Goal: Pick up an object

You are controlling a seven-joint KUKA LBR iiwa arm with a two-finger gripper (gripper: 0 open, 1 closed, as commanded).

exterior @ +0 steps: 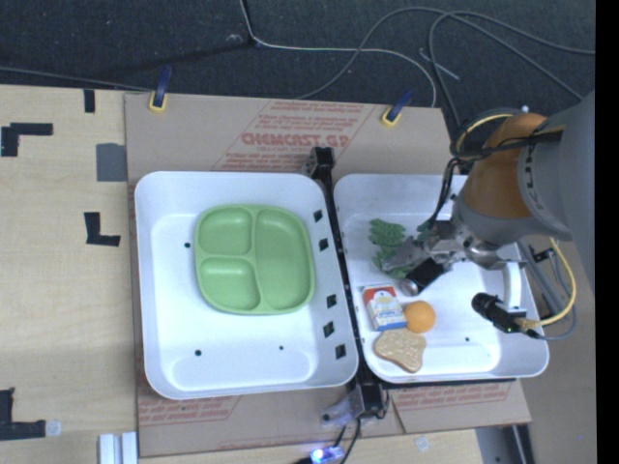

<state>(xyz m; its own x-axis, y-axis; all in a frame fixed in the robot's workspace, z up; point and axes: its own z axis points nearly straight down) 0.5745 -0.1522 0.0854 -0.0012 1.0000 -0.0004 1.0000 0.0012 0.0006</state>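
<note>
In the right bin [503,356] lie a green leafy toy [387,237], a small red, white and blue box [384,307], an orange ball [419,316] and a tan bread-shaped piece [400,350]. My gripper [410,264] is low in that bin, at the lower right edge of the green leafy toy and just above the box. Its dark fingers point left toward the toy. Nothing can be seen held between them.
The left bin [164,288] holds a green divided plate [255,258]. A black clip strip [333,259] runs between the bins. The arm's grey body and orange band [503,177] cover the right bin's upper right. Cables trail over the dark floor behind.
</note>
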